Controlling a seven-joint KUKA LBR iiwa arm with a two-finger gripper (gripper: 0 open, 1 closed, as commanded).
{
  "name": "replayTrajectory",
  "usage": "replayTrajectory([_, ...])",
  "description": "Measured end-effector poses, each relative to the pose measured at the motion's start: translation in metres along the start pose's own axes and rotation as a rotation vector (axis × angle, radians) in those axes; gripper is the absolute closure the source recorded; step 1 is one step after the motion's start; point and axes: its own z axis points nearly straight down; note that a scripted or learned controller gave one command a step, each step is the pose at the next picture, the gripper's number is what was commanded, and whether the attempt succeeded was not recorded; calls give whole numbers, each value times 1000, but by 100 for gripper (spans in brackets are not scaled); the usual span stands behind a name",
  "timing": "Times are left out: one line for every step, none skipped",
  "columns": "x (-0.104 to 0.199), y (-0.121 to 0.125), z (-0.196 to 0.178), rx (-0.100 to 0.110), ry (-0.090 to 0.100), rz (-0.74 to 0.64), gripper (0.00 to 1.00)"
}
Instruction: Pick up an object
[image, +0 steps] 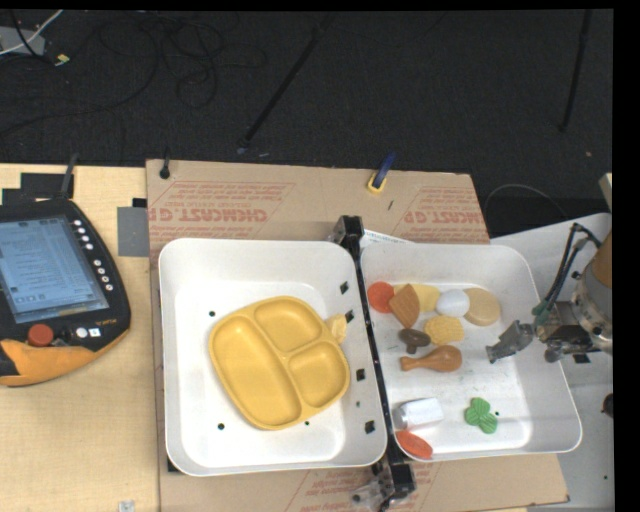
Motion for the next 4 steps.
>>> replayTrajectory([0,3,-7,-13,-4,-2,0])
replayTrajectory([1,6,37,-8,-1,-4,0])
replayTrajectory([1,3,101,-7,0,-4,0])
replayTrajectory([4,4,127,-11,-2,-5,0])
